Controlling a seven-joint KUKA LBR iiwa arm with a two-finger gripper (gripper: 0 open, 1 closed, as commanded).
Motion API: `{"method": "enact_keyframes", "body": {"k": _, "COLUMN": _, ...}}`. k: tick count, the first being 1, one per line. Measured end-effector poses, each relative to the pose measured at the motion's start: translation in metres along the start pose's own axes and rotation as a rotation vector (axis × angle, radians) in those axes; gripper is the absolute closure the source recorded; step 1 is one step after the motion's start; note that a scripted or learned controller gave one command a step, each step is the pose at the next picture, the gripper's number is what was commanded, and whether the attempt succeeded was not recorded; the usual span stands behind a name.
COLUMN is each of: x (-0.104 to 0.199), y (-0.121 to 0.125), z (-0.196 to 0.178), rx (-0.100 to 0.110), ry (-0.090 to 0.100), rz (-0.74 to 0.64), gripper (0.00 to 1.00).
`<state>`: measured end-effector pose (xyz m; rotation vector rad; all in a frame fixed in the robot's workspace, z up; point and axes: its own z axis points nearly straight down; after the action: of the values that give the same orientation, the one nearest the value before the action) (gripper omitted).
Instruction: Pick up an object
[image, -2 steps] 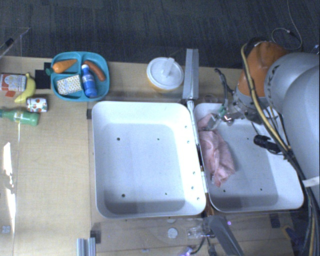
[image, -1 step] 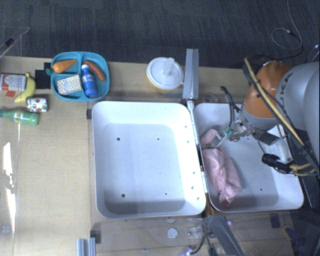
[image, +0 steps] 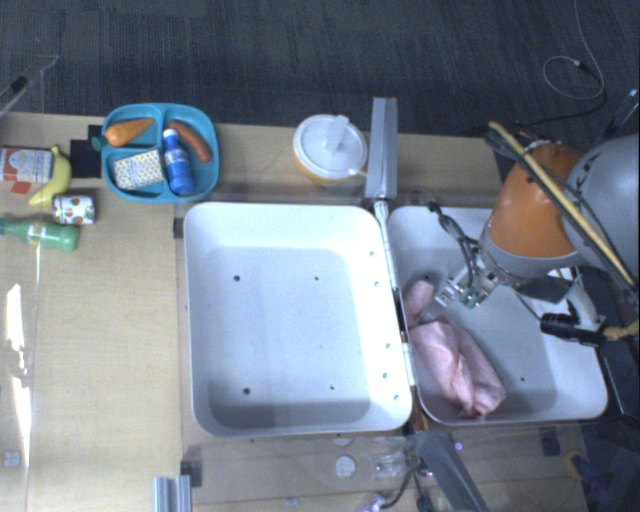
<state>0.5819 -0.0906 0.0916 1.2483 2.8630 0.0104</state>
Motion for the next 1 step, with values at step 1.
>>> {"method": "enact_keyframes", "body": {"k": 1, "x": 0.0003, "y": 0.0035, "z": -0.0116, "rx": -0.005, "ry": 0.000, "rz": 0.000, "gripper": 1.00}}
